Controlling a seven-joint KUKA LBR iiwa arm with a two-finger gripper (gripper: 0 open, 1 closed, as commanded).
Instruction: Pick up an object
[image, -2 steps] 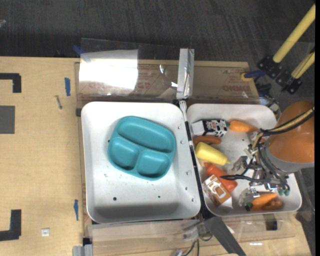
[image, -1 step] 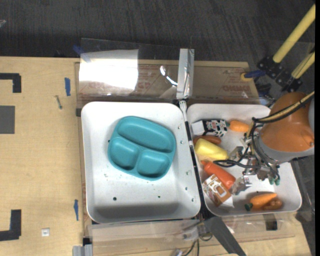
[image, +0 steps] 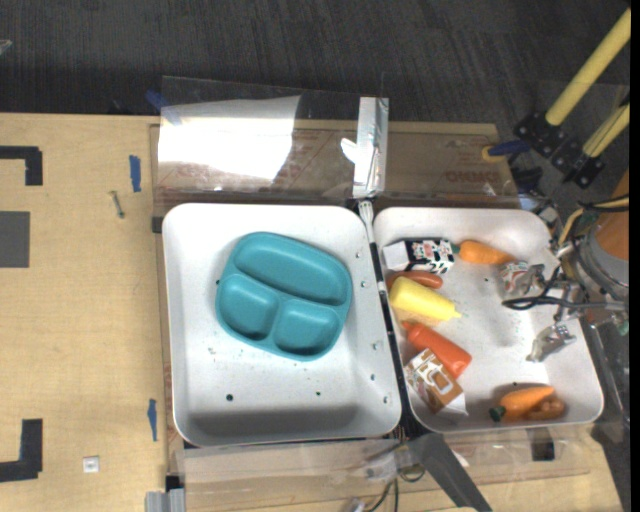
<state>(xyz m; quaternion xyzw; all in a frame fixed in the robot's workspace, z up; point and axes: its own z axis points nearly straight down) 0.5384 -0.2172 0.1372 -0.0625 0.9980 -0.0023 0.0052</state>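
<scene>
The end effector (image: 545, 330) hangs over the right bin (image: 585, 400); I cannot tell its state; nothing picked yet; next it must drop onto the carrot (image: 530, 402).

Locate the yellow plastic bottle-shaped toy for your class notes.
In the camera view, the yellow plastic bottle-shaped toy lies in the right white bin, near its left wall, between the black-and-white carton and the orange-red bottle.

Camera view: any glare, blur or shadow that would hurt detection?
Camera view: strong glare on the clear sheet behind the left bin, washed out to white; the gripper over the right bin looks smeared, its outline hard to read; the teal tray and yellow bottle are sharp; shadows soft, mostly under the left bin's front rim.
</scene>
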